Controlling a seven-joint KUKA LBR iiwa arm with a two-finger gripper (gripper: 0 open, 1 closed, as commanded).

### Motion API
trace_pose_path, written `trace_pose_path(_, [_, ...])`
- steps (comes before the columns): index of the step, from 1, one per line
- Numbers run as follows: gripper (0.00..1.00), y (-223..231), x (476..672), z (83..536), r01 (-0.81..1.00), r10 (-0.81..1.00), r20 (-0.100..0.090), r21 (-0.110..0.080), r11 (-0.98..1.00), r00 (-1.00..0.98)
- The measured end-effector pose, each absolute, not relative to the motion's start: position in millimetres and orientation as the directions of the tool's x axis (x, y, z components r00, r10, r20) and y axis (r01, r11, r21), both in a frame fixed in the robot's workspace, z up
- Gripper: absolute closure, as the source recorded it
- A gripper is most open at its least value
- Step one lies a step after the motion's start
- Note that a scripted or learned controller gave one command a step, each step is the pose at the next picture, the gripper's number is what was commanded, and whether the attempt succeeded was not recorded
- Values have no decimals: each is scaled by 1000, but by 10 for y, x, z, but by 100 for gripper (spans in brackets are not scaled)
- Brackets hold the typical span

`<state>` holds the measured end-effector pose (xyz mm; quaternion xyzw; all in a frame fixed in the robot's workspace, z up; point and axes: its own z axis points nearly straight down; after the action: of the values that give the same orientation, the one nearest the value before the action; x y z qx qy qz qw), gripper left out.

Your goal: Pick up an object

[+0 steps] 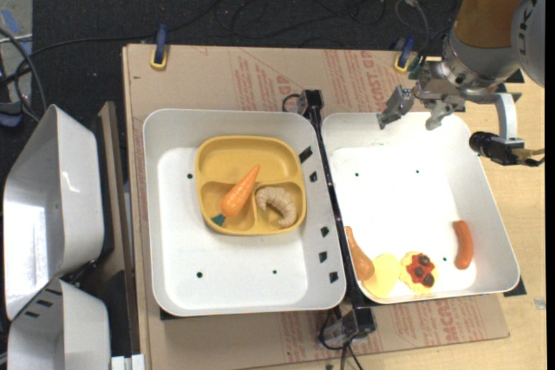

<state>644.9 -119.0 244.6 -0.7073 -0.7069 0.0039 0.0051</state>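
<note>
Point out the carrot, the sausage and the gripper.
carrot [241, 191], camera view, middle of its orange body in the yellow plate.
sausage [464, 244], camera view, middle of its length in the right bin.
gripper [409, 114], camera view, between its two fingertips.

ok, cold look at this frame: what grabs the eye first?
The yellow divided plate in the left bin, holding a toy carrot and a pale shrimp. Then the pincer, open, above the right bin's far edge, with a sausage and other play food along its near edge.

Brown bench [260, 74] bears two white bins [173, 273] side by side.
</note>
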Motion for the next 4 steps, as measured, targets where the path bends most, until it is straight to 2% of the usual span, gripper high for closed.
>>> trace_pose_path(1, [0,-1188,6473,2524,1000,1000,0,0,2,-2])
trace_pose_path(2, [0,-1254,6389,1981,1000,1000,0,-6,-2,2])
trace_pose_path(4, [0,-1287,6382,893,1000,1000,0,-4,-1,1])
